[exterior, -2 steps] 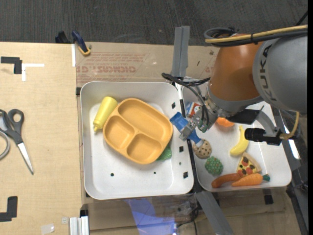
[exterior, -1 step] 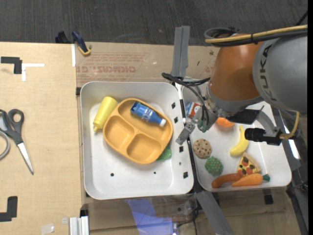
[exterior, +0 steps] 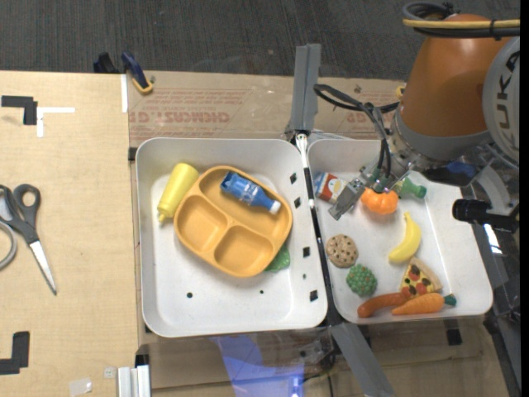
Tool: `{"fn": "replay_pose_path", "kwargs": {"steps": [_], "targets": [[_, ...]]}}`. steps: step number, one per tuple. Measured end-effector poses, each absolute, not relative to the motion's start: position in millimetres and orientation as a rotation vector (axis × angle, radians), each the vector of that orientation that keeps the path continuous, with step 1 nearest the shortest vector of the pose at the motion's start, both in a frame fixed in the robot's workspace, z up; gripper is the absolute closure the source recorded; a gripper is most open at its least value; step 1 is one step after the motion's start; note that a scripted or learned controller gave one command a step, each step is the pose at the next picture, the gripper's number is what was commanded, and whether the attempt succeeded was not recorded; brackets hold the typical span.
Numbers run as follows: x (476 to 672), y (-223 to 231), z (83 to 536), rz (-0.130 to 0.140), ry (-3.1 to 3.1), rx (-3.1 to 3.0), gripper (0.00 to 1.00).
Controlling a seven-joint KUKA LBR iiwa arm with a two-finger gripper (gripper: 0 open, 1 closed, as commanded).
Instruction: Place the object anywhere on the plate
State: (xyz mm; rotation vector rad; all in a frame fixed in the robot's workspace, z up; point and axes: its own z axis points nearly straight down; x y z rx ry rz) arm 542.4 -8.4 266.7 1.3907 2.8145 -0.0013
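toy food fills the right bin (exterior: 463, 213) as the grey-and-orange arm (exterior: 450, 77) reaches down into its upper left part. its hand (exterior: 368, 190) hangs just above an orange toy fruit (exterior: 380, 202); whether it is open or closed i cannot tell from where i stand. near the fruit lie a small red-and-white carton (exterior: 330, 187), a cookie (exterior: 340, 249), a banana (exterior: 405, 239), a broccoli floret (exterior: 361, 280), a pizza slice (exterior: 421, 279) and two carrots (exterior: 405, 305). in the left bin (exterior: 165, 304), an orange divided plate (exterior: 231, 231) carries a blue tube (exterior: 249, 193) in its upper compartment. a yellow bottle (exterior: 177, 190) rests against the plate's left rim. scissors (exterior: 29, 234) lie on the wooden surface (exterior: 66, 180), well apart from the bins.
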Motion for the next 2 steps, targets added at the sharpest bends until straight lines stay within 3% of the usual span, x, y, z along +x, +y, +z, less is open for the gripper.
{"fn": "replay_pose_path", "kwargs": {"steps": [1, 2], "targets": [[543.3, -8, 275, -0.004, 2.816, 1.387, 1.0], [556.1, 80, 316, 0.0, 2.994, 0.945, 1.0]]}}
